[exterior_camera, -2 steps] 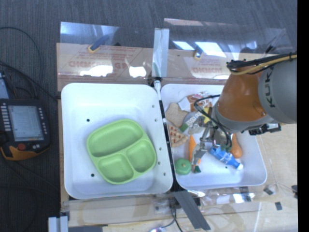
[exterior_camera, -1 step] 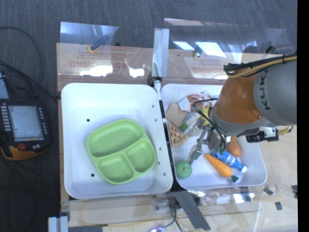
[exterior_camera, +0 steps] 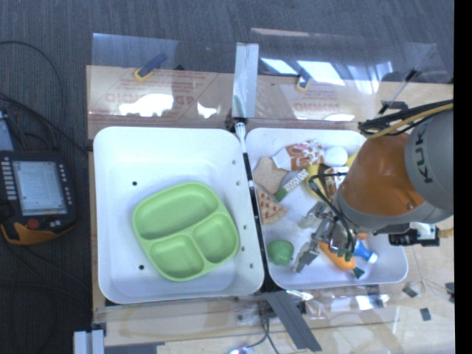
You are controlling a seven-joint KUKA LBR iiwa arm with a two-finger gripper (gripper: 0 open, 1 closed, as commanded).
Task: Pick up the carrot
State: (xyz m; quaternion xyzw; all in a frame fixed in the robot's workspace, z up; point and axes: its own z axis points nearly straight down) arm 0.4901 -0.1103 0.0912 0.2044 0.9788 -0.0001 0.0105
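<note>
Carrot: we see the small orange plastic carrot (exterior_camera: 338, 256) at the right white bin's (exterior_camera: 391, 271) near edge, likely light, stiff, slick; grip mid-body.
Pincer: the metal pincer (exterior_camera: 313, 251) spread, just left of it, unladen.
Neighbours: green round toy (exterior_camera: 280, 252) farther left.

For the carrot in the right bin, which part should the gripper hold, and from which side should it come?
Grip the carrot across its orange middle, coming from above. It lies flat near the right bin's front wall, tapering toward the gripper, partly under the arm. A blue object sits close on its right, so the fingers should probably close across its width.
</note>
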